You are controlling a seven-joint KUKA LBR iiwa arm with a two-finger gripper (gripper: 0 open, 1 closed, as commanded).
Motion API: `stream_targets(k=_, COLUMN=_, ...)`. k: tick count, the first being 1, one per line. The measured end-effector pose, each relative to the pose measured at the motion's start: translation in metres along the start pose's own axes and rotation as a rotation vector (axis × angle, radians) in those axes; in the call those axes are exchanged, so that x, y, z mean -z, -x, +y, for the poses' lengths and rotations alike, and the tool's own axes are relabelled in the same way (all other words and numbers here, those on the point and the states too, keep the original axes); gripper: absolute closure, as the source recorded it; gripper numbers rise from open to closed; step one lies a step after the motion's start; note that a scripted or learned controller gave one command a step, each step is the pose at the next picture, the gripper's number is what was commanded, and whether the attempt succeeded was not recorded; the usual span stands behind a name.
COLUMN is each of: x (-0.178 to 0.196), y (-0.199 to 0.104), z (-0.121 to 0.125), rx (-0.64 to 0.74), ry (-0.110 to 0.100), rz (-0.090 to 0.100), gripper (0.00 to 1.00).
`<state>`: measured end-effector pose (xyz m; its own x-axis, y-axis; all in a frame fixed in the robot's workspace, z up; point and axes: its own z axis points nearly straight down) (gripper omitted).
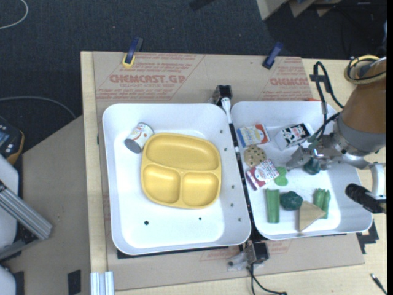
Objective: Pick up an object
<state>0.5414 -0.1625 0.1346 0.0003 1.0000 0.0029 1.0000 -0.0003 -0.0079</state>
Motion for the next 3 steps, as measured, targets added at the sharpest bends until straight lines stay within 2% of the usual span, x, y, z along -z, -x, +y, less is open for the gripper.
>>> stream_targets(k=1, x=-0.050, y=-0.001, z=0.002, rx=-0.001, ry=0.010, rz=-0.001, gripper=0.00)
stream_targets(k=2, x=-0.035, y=0.000, z=0.004, rx=-0.001, ry=0.018, rz=-0.003, gripper=1.00)
stream_targets(k=3, x=0.009, y=0.005, z=0.001, rx=0.000, ry=0.013, rz=-0.005, gripper=1.00)
